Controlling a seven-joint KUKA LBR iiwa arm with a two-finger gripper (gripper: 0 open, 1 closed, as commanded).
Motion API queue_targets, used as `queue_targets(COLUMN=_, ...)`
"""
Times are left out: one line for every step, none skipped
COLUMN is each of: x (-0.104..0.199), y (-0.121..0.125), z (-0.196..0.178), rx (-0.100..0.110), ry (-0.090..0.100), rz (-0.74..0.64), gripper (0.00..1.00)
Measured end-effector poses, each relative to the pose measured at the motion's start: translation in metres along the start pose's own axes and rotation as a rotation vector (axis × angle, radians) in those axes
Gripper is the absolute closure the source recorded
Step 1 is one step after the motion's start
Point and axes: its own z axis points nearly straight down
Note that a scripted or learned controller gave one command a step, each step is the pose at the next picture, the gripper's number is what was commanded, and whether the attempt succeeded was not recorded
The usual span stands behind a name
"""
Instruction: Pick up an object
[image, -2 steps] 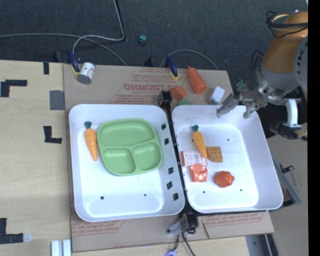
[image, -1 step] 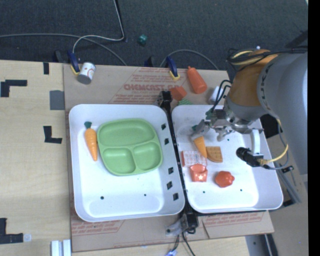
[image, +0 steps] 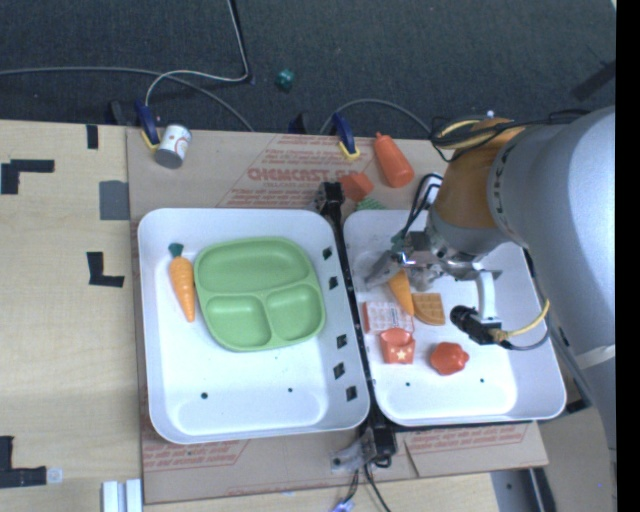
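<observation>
My gripper (image: 400, 264) is low in the right bin (image: 520, 400), near its upper left part. Directly under its tip lies a small orange wedge (image: 402, 294), touching or nearly touching it. A tan waffle-like piece (image: 430, 308) sits just right of the wedge. Below them are a pink-and-white packet (image: 383, 317), a red box with a star (image: 397, 347) and a red pepper (image: 449, 357). The arm's wrist hides the bin's upper right.
The left bin (image: 240, 415) holds a green divided plate (image: 262, 292) and a toy carrot (image: 182, 285) along its left wall. Behind the bins lie an orange bottle shape (image: 393, 160), a small red piece (image: 357, 186) and a small can (image: 173, 144).
</observation>
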Motion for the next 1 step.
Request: queue_targets(x=-0.0001, y=0.0005, z=-0.0097, rx=-0.002, ry=-0.001, rz=-0.001, gripper=1.00)
